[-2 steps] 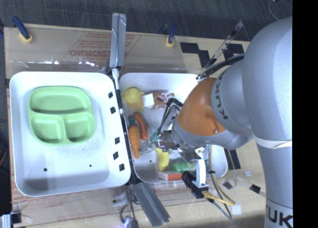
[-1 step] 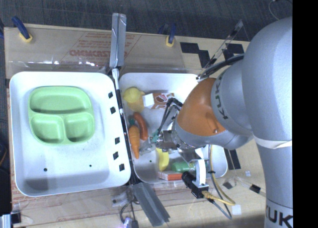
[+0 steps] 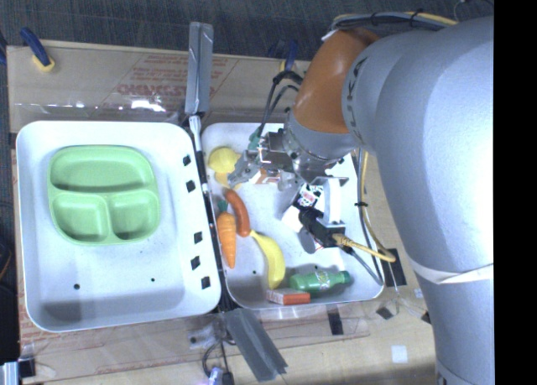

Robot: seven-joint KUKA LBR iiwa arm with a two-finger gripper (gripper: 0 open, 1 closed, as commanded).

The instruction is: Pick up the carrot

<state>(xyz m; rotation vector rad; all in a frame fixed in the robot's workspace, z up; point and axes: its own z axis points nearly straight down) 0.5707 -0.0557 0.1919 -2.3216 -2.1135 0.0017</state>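
Your carrot [image 3: 226, 239] lies tight against the right bin's left wall [image 3: 207, 207], touching the sausage [image 3: 238, 211] and near the banana [image 3: 270, 258], so the gripper [image 3: 273, 165], its fingers' spread impossible to tell, may jam or grab a neighbour.

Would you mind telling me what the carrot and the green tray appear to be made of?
The carrot looks like moulded plastic toy food: uniform orange, smooth, faintly glossy, though rubber is possible. The green tray in the left bin seems to be matte moulded plastic, judging by its rounded compartments and even pale colour.
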